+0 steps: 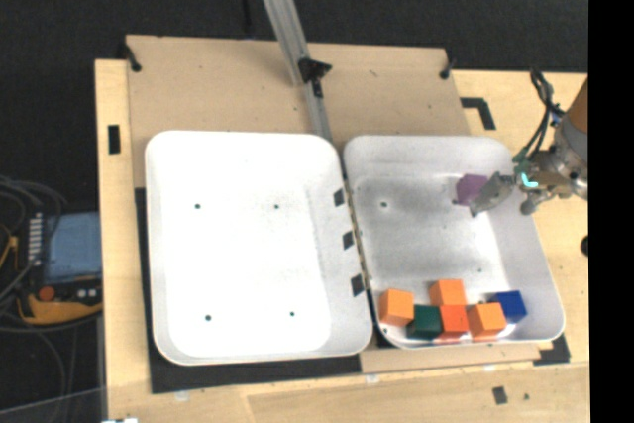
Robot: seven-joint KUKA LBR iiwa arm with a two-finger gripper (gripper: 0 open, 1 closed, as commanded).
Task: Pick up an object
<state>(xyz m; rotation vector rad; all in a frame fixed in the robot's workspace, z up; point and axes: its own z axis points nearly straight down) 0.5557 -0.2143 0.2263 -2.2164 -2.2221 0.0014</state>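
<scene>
My gripper [507,203] reaches in over the right edge of the right bin [416,163], open, with nothing between its fingers. A small purple block [470,185] lies on the bin floor right beside the left fingertip [483,203], touching it or nearly so. Along the bin's front wall sits a cluster of blocks: an orange one [397,305], a green one [426,320], two more orange ones [451,302] [485,318] and a blue one [509,304].
The left bin [248,243] stands beside the right one, with a clip-lined divider [349,238] between them. A metal rail [287,15] slants down from the back to the bins' top edge. Cables and a blue box [71,248] lie off the bench at left.
</scene>
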